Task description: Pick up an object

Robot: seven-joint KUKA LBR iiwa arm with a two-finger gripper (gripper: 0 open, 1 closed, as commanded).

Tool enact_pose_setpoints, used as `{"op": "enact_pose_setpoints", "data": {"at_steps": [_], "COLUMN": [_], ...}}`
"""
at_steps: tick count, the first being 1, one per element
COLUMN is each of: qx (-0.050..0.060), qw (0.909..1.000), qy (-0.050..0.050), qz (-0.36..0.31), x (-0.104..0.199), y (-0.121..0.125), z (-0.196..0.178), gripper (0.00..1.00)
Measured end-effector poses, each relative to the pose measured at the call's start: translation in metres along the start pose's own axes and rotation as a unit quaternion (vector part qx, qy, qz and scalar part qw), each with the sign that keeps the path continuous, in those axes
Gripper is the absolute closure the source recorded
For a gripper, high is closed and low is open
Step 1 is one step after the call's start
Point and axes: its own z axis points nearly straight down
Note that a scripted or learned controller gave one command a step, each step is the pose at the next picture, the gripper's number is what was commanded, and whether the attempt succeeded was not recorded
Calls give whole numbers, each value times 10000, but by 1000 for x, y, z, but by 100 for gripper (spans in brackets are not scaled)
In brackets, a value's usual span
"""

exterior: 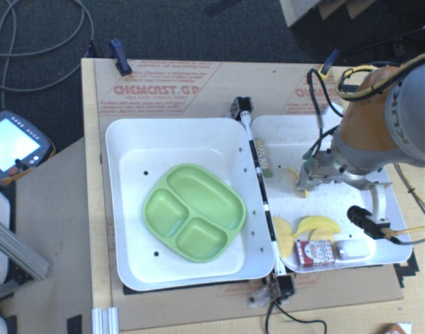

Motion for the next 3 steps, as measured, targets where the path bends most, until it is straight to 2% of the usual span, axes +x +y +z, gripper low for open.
{"op": "enact_pose_setpoints", "data": {"at_steps": [1, 2, 3], "qx": [0, 8, 0], "qw": [10000, 10000, 10000], "qy": [2, 6, 4], "qz": [-1, -1, 0], "x": [0, -5, -5], "y": [0, 9, 9], "z": [0, 29, 19], "gripper": [0, 0, 100]}}
